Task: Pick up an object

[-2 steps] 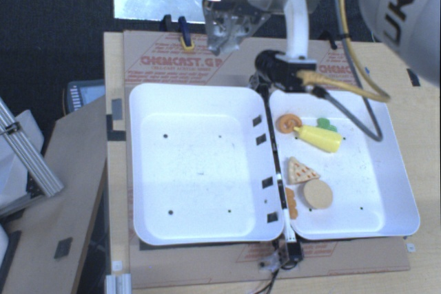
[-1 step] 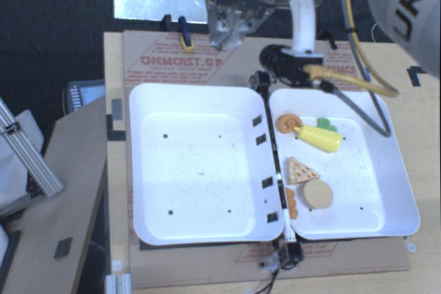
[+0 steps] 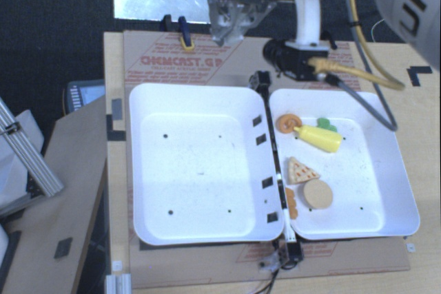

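The right bin (image 3: 386, 169) holds several small toy foods. A yellow bottle-shaped piece (image 3: 320, 138) lies near its back, with a green piece (image 3: 326, 124) just behind it and an orange ring (image 3: 288, 123) at its left. A pizza-like wedge (image 3: 300, 171) and a tan round disc (image 3: 318, 194) sit nearer the front, and a small orange piece (image 3: 291, 204) rests by the divider. My gripper (image 3: 224, 31) hangs high over the bench behind the left bin, far from all of them, with nothing visible in it.
The left bin (image 3: 196, 162) sits beside the right one on a cardboard sheet (image 3: 179, 60). A yellow cable (image 3: 358, 69) and a grey cable (image 3: 372, 103) run across the back right. A yellow clamp (image 3: 185, 34) stands behind the left bin.
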Action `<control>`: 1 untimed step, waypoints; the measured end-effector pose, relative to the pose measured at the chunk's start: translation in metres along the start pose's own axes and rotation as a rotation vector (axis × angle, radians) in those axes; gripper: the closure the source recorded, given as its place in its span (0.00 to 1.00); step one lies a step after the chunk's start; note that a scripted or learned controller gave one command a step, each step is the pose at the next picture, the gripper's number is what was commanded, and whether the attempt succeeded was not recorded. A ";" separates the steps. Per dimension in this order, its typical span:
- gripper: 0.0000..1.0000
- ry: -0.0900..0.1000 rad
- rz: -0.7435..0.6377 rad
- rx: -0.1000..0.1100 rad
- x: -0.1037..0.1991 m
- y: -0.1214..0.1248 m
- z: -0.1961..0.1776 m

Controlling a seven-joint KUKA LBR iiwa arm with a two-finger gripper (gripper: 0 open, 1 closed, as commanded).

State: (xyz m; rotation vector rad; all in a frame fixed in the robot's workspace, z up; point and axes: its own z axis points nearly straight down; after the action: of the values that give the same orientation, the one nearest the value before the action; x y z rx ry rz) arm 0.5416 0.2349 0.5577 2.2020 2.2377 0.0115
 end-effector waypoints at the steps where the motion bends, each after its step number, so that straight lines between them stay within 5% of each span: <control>1: 1.00 -0.005 0.023 0.009 -0.089 -0.059 0.039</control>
State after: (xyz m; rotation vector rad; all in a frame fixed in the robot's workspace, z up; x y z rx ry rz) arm 0.4845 0.1449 0.5180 2.2295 2.2151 -0.0040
